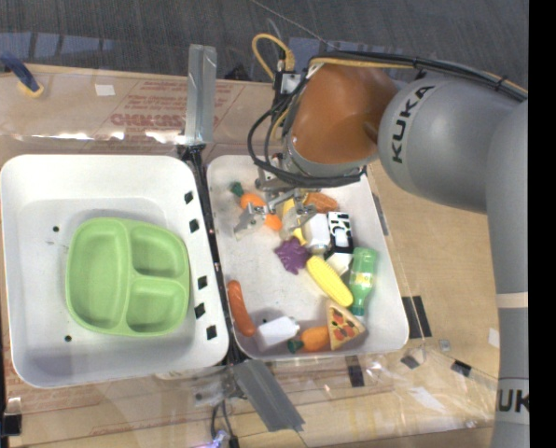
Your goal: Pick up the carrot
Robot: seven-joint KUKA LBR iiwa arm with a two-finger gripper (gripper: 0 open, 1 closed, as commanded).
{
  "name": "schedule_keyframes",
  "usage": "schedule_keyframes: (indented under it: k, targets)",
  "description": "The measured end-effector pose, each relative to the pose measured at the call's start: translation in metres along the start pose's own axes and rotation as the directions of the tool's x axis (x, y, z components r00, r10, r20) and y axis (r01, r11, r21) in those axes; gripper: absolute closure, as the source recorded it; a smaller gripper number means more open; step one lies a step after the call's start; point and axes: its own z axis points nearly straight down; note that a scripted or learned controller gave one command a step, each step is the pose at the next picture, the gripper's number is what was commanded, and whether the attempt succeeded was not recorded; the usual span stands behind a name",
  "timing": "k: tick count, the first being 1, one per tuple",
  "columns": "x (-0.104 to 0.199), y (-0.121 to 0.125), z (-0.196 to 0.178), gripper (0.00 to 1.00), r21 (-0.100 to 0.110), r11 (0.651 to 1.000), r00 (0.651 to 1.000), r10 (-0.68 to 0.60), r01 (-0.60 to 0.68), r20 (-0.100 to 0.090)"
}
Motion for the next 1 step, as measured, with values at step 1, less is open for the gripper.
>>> schedule_keyframes:
  k: [1]
  targets:
    - [-0.0096, 0.0128, 0.0035, 0.0, -0.01, 0.996, 0.996, -0.094, 0.094, 0.002]
